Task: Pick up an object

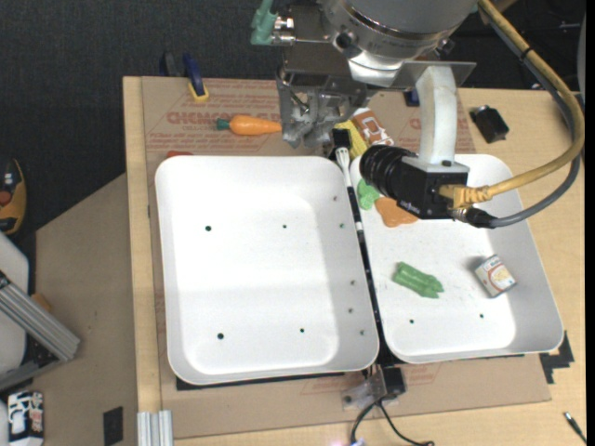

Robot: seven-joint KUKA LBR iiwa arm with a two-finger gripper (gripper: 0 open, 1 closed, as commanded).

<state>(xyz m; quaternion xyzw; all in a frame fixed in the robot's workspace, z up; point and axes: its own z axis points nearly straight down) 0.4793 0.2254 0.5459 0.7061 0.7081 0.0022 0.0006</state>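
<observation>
1. Jaws (311, 119) hang low at the far edge of the bins, near the top of the divide between them. Their metal parts are crowded under the wrist and I cannot tell whether they are spread or pressed together, nor whether anything sits between them.
2. Just beside the jaws, to the right, a small yellow and brown packet (364, 130) lies at the far left corner of the right bin (521, 333). To the left, outside the bins, an orange carrot toy (251, 125) rests on the cardboard sheet (149, 147) that covers the counter.
3. A black cylindrical camera unit (409, 182) on the arm, with a yellow cable (530, 175), hangs over the right bin's far end. Partly under it lie a small green piece (368, 196) and an orange piece (398, 216).
4. Further out in the right bin, a green pickle-like toy (417, 281) lies near the middle, and a small white box (494, 274) sits nearer the right wall, well apart from the jaws.
5. In the left bin (186, 249) I see only its white floor.
6. Judged from this, the pick is not yet shown as done: nothing is visibly lifted, and a clear grasp and lift remain.
</observation>
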